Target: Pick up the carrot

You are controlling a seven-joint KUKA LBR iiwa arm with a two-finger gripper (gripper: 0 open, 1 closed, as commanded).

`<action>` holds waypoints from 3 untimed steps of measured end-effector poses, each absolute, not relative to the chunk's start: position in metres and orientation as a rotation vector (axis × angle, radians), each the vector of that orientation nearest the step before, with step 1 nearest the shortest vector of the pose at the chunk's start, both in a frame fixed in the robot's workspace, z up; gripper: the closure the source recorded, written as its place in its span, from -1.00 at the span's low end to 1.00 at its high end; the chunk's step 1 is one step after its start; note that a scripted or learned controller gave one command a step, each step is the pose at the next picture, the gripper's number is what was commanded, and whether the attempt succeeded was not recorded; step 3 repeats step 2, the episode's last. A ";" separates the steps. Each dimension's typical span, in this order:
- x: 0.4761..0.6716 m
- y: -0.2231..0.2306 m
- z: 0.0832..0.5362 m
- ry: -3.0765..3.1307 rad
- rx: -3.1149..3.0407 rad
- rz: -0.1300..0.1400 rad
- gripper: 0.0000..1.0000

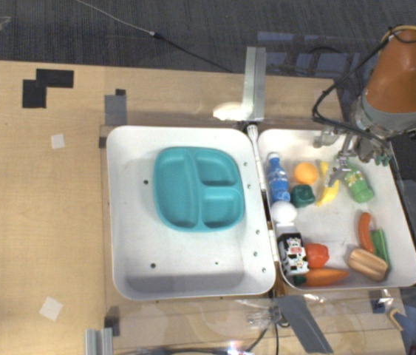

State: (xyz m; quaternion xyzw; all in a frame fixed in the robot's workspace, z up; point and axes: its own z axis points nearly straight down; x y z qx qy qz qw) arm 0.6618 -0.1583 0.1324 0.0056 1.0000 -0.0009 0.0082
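Lying: carrot (pixel 326 276) at near edge of right bin (pixel 407 235), beside a red tomato (pixel 316 255) and bread roll (pixel 368 264).
Gripper: (pixel 345 170) well apart from carrot, over bin's far side near a banana (pixel 329 191).
Fingers: state cannot be told.
Arm: (pixel 400 80) enters from right, wrist angled down.

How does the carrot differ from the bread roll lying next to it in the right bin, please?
The carrot is orange, slim and tapered; the bread roll is tan, thick and blunt-ended. The carrot lies almost level along the bin's near wall, while the bread roll sits slanted, nearer the right corner. Both lie flat in the right bin, far from the hand.
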 end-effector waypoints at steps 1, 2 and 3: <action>0.658 -0.115 0.093 3.118 -0.149 -0.018 -1.00; 0.662 -0.113 0.108 3.105 -0.149 -0.014 1.00; 0.662 -0.113 0.108 3.105 -0.149 -0.014 1.00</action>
